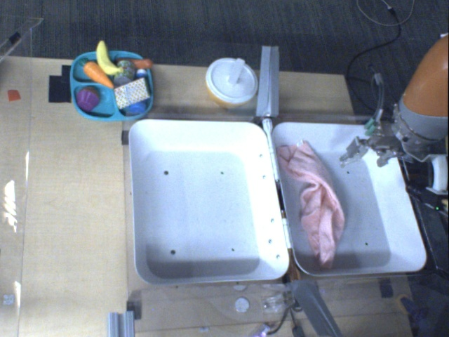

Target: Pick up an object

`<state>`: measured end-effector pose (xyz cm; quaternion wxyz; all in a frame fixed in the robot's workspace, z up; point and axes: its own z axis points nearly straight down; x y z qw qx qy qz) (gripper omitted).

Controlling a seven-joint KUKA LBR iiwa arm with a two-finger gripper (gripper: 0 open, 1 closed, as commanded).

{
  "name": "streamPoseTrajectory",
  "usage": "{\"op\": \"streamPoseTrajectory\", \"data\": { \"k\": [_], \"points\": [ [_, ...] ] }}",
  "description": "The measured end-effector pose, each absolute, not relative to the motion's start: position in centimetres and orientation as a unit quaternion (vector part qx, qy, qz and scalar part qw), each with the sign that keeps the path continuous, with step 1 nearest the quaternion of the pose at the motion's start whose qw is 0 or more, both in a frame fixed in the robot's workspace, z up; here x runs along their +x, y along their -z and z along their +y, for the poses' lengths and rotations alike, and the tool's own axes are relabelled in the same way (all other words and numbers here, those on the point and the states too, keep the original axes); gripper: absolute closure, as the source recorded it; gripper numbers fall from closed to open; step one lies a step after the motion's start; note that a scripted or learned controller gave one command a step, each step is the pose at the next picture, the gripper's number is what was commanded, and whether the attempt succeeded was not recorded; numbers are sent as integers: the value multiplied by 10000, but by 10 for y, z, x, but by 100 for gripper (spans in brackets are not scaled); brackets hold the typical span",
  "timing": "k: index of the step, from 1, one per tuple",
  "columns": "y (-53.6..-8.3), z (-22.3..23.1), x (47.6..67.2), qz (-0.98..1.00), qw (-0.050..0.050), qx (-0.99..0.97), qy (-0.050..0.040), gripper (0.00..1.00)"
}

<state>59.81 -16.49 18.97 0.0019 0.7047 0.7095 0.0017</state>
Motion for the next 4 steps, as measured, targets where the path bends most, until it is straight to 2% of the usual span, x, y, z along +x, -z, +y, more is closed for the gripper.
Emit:
{"op": "streamPoseTrajectory", "data": {
  "k": [1,2,3,4],
  "points": [
    [-171,-120,594,6136,10,7896,-24,0],
    [-90,-81,578,4711,28,8821,-63,0],
    [-168,-95,531,4803,17,8771,-28,0],
    [-183,-161,572,5190,23,8548,-24,0]
  ]
}}
